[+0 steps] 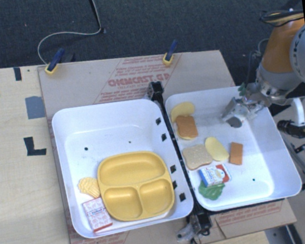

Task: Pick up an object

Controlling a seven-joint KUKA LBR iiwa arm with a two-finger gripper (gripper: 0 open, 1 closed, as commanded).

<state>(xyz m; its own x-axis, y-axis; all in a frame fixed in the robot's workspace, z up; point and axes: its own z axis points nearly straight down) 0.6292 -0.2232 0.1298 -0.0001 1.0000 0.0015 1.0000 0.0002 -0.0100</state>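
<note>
Dark carpet at top; pale wooden bench [14,183] below it, with a cardboard sheet [129,79] under two white bins side by side.

Left bin [107,119]: yellow divided tray [134,184] at lower middle. Ridged yellow chip [88,185] just beside the tray's left edge. Small red and white packet [96,213] below the chip, near the bin's front corner.

Right bin [257,149]: yellow piece [182,109] at upper left, brown bun [186,127] touching it below. Bread slice [196,155] at middle, pale yellow oval [216,148] just beside it on the right, orange block [236,153] further right. Blue and white carton [210,175] below the bread, red piece [223,171] at its right edge, green leaf [209,191] under it.

Arm [283,52] enters from the right, orange band above the wrist. Gripper [235,116] sits low over the right bin's upper part, on bare floor well apart from the oval and block. Nothing seen between the fingers; cannot tell how far they are open.

Two blue and yellow clamps [54,62] [169,51] at the cardboard's far edge.
</note>
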